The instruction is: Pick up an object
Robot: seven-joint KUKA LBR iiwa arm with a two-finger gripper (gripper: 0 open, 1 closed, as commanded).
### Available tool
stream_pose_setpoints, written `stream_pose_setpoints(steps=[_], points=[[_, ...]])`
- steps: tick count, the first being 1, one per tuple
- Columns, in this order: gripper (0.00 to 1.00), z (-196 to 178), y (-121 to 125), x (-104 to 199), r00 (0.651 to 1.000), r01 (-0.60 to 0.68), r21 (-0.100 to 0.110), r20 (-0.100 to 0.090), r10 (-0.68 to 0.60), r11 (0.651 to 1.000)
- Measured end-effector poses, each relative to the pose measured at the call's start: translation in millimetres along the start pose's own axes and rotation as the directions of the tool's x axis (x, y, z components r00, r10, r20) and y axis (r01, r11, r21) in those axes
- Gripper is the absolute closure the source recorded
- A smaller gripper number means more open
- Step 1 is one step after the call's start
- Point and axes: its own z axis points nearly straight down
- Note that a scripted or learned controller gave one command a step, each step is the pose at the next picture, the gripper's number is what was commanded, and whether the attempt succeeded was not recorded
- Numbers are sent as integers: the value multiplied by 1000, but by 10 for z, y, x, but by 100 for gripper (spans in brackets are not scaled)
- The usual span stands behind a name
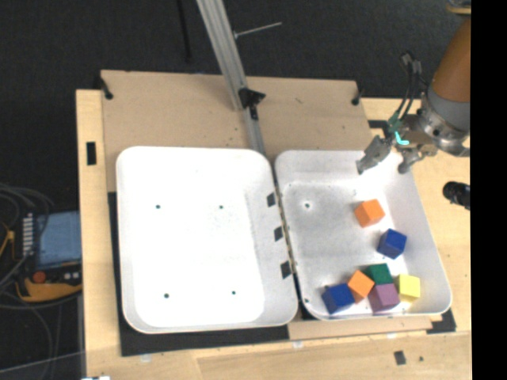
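Note:
My gripper (389, 159) hangs over the far right corner of the right bin (317, 184), open, with nothing between its two fingers. An orange cube (369, 212) lies below it in the bin, and a blue cube (391, 243) sits a little nearer the front. At the bin's front right corner several cubes crowd together: blue (338, 298), orange (360, 283), green (380, 273), purple (384, 297) and yellow (409, 286).
The left bin (198, 236) lies beside the right one. A slanted metal pole (226, 46) rises behind the bins. Cables and a blue box (57, 240) lie off the bench at the left.

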Motion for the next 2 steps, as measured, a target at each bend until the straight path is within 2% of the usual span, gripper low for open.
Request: stream_pose_setpoints(steps=[1, 2], points=[[0, -6, 2, -2, 1000, 1, -1, 1, -1, 1000], [0, 502, 85, 40, 1000, 2, 1, 2, -2, 1000]])
